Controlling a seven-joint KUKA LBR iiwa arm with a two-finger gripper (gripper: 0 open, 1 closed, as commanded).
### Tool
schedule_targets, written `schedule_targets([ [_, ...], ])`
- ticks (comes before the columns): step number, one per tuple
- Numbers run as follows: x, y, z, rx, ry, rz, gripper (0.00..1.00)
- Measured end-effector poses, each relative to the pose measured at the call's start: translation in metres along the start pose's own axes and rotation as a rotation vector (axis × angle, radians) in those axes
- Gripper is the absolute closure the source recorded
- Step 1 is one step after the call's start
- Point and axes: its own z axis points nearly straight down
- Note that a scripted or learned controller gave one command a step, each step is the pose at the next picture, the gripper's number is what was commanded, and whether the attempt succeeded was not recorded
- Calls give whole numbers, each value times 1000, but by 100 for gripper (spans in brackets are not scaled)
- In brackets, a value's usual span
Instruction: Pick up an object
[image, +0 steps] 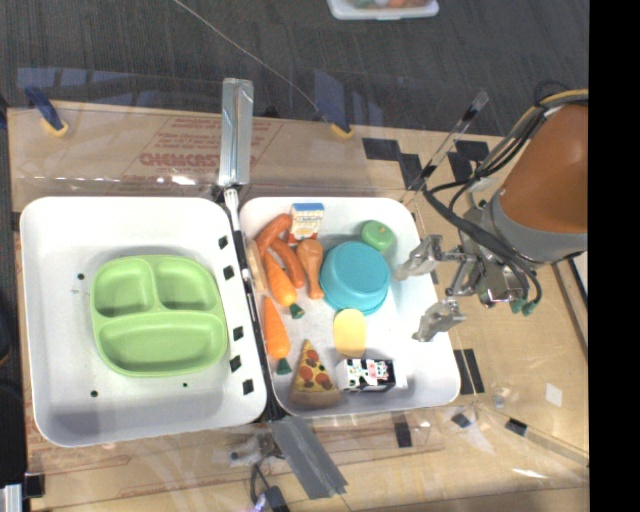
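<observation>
The right bin (425, 365) holds several toy foods: a blue bowl (355, 276), a green apple (378, 236), several carrots (284, 262), a small milk carton (307, 219), a yellow block (349, 331), a pizza slice (315, 371) and a black-and-white carton (369, 374). My gripper (428, 290) hangs over the bin's right edge, to the right of the bowl. It is open, its two fingers spread wide with nothing between them.
The left bin (50, 300) holds a green divided plate (160, 313). A metal bar (236, 130) stands behind the wall between the bins. Cables (470, 180) trail from the arm at the right. Bare bin floor lies right of the yellow block.
</observation>
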Motion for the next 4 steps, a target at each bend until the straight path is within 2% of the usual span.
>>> schedule_targets([
  [1,-26,-13,165,0,-4,95,0],
  [2,13,-10,173,4,-37,310,0],
  [3,-44,83,181,0,-1,536,0],
  [4,-45,87,171,-1,1,525,100],
])
